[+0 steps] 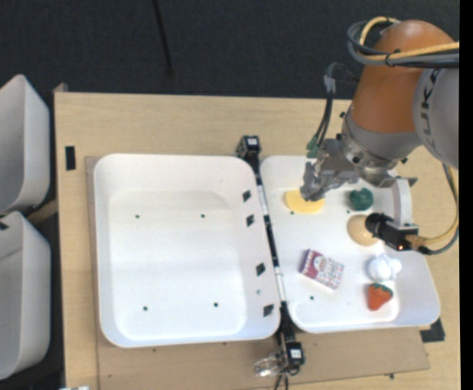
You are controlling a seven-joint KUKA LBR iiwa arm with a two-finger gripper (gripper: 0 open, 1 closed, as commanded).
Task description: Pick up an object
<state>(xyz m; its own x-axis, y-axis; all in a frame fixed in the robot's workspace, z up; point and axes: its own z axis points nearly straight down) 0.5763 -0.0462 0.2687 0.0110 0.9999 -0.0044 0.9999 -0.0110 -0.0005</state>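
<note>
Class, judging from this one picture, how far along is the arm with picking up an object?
Done: the gripper has reached the right bin and sits over the yellow disc. In hand: nothing visibly lifted; the disc lies on the bin floor. Left: grasp and raise an object. The strawberry and small box lie untouched.

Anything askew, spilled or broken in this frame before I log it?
Nothing stands out. The yellow disc, green piece, tan round, small box, white ball and strawberry lie loose in the right bin; the gripper sits over the disc.
</note>
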